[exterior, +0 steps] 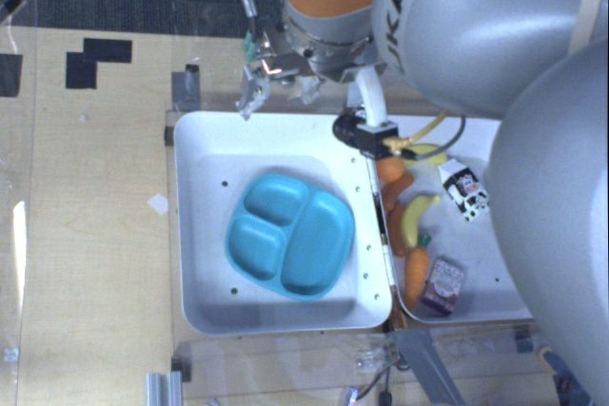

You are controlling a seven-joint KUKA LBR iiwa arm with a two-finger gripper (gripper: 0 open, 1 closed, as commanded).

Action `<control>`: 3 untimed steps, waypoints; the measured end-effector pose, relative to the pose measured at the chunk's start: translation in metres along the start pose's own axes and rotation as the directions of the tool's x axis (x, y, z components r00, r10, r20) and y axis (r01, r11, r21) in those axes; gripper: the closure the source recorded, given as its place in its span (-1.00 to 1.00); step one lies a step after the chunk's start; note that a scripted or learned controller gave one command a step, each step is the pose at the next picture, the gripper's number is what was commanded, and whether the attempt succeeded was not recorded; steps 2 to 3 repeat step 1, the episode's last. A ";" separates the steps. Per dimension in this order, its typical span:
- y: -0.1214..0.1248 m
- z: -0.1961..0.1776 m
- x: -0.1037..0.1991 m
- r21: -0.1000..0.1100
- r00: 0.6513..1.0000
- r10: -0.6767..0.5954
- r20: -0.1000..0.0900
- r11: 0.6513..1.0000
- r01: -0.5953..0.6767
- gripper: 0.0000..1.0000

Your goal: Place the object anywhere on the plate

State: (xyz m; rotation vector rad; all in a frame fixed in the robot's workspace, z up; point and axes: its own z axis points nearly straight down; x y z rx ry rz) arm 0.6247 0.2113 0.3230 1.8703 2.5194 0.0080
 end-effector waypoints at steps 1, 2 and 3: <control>0.000 0.000 0.000 0.000 1.000 0.000 0.000 1.000 0.000 -1.00; 0.000 0.000 0.000 0.000 1.000 0.000 0.000 1.000 0.000 -1.00; 0.000 0.000 0.000 0.000 1.000 0.000 0.000 1.000 0.000 -1.00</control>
